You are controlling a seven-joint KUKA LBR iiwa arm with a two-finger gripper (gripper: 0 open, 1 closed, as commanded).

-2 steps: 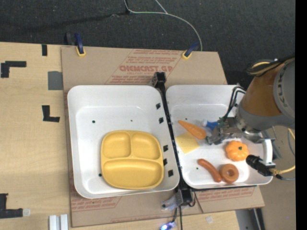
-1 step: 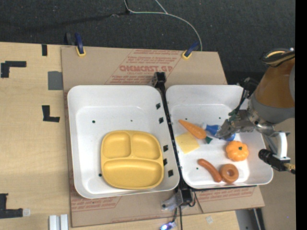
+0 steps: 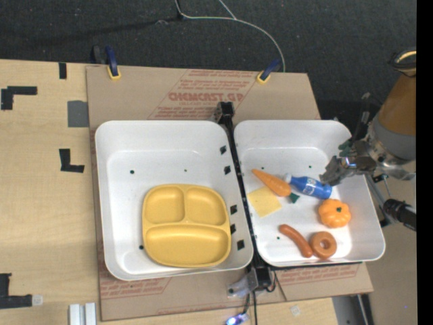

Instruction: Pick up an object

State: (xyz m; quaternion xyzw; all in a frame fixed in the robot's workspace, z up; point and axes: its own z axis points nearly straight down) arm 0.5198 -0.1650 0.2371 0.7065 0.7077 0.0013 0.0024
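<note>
Landmark: right bin (image 3: 270, 131), the white tray nearer the arm; all places below are given against it.

- Blue bottle (image 3: 311, 187): lying on its side near the middle of the right bin, toward the bin's right wall. Its dark cap end points at the carrot. Probably the object being gone after, since the hand sits at its far end.
- Carrot (image 3: 270, 181): lying slantwise in the right bin, just left of the bottle, tip near the dividing wall.
- Yellow cheese slice (image 3: 264, 202): flat on the bin floor, below the carrot and touching or nearly touching it.
- Sausage (image 3: 296, 240): along the near edge of the right bin.
- Brown doughnut (image 3: 324, 244): beside the sausage, touching it, at the bin's near right corner.
- Small orange pumpkin (image 3: 334, 213): just below the bottle, above the doughnut.
- Yellow divided plate (image 3: 187, 225): outside the right bin, in the left bin (image 3: 115, 147) adjoining it.
- Hand (image 3: 336, 170): low over the right bin's right side, at the bottle's blunt end. Whether it is spread or pinching cannot be told; nothing is seen lifted.
- Tabletop (image 3: 40, 181): carries both bins on a clamped cardboard sheet, likely to stop sliding.
</note>
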